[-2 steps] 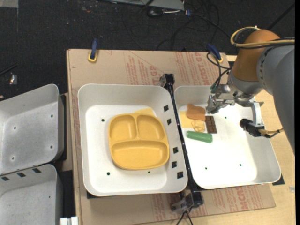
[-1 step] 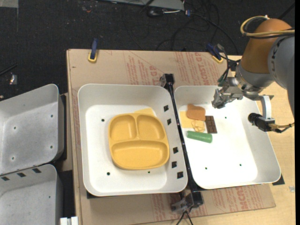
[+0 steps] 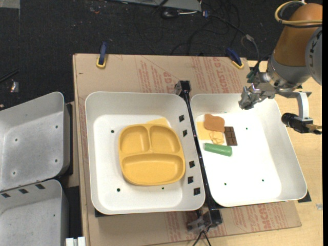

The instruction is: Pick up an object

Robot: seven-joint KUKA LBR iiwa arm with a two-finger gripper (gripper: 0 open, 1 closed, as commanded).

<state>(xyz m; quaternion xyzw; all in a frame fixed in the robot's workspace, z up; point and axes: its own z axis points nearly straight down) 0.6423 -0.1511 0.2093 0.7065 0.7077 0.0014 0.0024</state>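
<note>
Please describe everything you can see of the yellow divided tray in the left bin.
The yellow divided tray looks like smooth moulded plastic with rounded corners and three compartments: two small ones at the far side, one long one nearer the camera. It lies flat, slightly rotated, near the middle of the left bin, resting on its floor and partly covering a pale yellow sheet.

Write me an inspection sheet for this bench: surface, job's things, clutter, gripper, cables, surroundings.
Surface: two white bins, left bin and right bin, on a brown board.
Job's things: in the right bin, an orange-brown block, a dark brown bar and a green cylinder, lying close together near its left wall.
Clutter: a yellow divided tray in the left bin.
Gripper: gripper over the right bin's far edge, nothing seen between its jaws.
Cables: black cables on the dark floor beyond the board.
Surroundings: spare white bins at left.
</note>
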